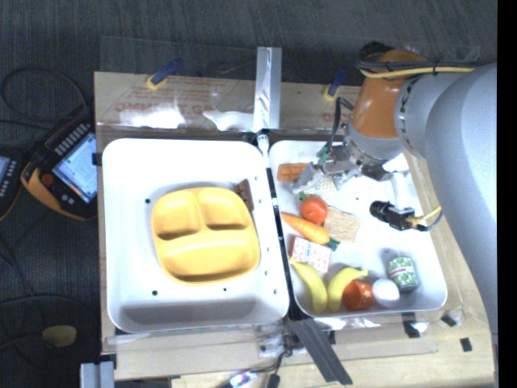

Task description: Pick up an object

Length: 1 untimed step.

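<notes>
Where the right bin (pixel 437 291) comes nearest the camera, two bananas (pixel 313 288) lie curved side by side, and a red tomato (pixel 358 296) sits against them. One white egg (pixel 387 291) touches that tomato, and one small green-and-white can (pixel 402 272) stands just behind the egg. A single pink packet (pixel 310 253) lies just behind the bananas.

Farther in, one carrot (pixel 305 227) lies with its long axis slanting from the bin's left wall toward the near right. A second tomato (pixel 314 209) rests against its far side, and one pale cracker (pixel 344 225) lies beside both.

In the left bin (pixel 114 217) there is one yellow divided plate (pixel 206 233), with one small brown scrap (pixel 244 191) at its far right corner.

At the far end of the right bin the claw (pixel 327 168) hangs low over the floor of the bin. I cannot tell whether it is spread or pressed together, and nothing can be seen pinched in it. One brown block (pixel 292 170) lies just beside the claw, in the bin's far left corner. Its long axis runs across the bin, one end toward the left wall and the other toward the claw; whether they touch is unclear.

Both bins rest on the counter (pixel 202 95).
</notes>
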Each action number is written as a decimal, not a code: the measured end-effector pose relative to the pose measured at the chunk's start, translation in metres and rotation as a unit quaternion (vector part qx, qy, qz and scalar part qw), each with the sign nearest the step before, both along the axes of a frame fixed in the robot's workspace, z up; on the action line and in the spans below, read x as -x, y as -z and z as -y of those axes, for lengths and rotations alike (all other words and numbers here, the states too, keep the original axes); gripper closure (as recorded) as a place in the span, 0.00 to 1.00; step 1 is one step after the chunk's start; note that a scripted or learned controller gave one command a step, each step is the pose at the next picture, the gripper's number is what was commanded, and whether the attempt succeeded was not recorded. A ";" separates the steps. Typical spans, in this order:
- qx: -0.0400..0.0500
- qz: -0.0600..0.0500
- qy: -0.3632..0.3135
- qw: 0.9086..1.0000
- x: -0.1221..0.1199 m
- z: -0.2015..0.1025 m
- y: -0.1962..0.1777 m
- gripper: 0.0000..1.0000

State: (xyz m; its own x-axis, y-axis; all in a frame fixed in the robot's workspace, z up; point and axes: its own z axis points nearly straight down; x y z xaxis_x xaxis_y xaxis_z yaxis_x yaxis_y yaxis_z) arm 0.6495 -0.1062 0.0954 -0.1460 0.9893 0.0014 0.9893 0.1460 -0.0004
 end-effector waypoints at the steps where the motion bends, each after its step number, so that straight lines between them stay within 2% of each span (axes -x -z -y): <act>1: 0.003 0.006 0.001 1.000 0.043 -0.004 0.006 0.00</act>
State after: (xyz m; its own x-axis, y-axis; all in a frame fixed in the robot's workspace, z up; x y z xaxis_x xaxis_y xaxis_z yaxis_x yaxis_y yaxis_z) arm 0.6064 -0.1025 0.0895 -0.1448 0.9894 -0.0054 0.9894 0.1449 0.0109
